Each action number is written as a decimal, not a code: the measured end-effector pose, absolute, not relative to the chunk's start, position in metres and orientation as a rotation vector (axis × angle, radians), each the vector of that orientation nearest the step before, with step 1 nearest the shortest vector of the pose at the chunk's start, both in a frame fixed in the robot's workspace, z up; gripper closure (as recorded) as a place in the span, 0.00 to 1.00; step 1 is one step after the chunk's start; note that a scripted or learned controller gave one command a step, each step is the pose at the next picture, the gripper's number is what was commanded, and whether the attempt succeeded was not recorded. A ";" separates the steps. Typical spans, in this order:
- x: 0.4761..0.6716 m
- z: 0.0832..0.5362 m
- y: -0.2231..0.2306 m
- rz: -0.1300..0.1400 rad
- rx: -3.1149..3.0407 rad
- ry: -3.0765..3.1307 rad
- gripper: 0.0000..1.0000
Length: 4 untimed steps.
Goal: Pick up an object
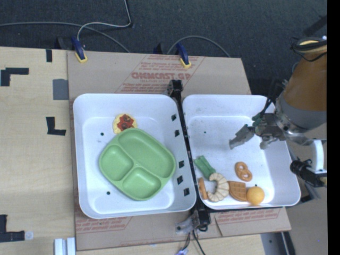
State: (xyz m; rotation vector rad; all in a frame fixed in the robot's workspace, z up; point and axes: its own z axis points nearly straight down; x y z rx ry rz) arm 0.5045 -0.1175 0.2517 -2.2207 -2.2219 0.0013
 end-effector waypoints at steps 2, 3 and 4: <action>0.504 0.087 -0.167 -0.004 -2.223 -2.225 0.00; 0.504 0.097 -0.168 -0.003 -2.225 -2.225 1.00; 0.488 0.184 -0.066 0.000 -2.218 -2.223 1.00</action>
